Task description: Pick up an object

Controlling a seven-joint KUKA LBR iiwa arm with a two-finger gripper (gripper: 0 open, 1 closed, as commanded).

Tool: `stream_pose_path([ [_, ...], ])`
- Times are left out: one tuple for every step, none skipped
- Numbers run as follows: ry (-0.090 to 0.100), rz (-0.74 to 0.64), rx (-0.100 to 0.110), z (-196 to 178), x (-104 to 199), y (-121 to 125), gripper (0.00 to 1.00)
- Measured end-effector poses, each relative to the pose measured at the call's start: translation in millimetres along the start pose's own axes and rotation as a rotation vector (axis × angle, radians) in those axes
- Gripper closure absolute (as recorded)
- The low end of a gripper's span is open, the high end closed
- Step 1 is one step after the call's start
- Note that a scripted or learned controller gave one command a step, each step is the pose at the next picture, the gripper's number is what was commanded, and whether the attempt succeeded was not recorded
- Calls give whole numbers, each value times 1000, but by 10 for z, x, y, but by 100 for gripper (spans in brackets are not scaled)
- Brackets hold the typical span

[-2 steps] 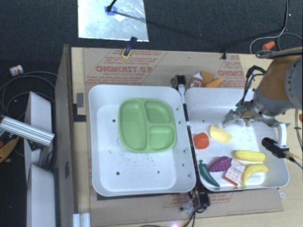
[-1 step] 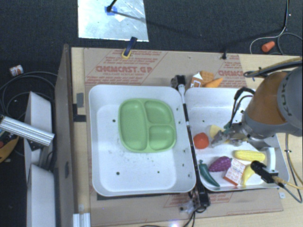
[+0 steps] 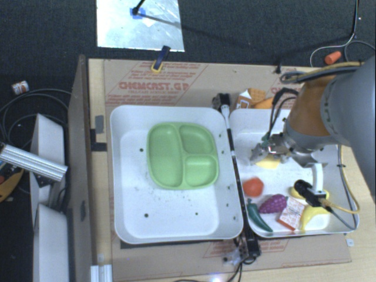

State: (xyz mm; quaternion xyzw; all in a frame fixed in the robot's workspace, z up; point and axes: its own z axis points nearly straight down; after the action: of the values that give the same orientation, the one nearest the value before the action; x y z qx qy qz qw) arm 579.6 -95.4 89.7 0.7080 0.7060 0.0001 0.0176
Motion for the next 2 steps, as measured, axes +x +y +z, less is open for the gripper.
stream_pose_path([
  [24, -5, 20, -64, 100, -40, 100],
  [24, -6, 21, -59, 101, -41, 0],
])
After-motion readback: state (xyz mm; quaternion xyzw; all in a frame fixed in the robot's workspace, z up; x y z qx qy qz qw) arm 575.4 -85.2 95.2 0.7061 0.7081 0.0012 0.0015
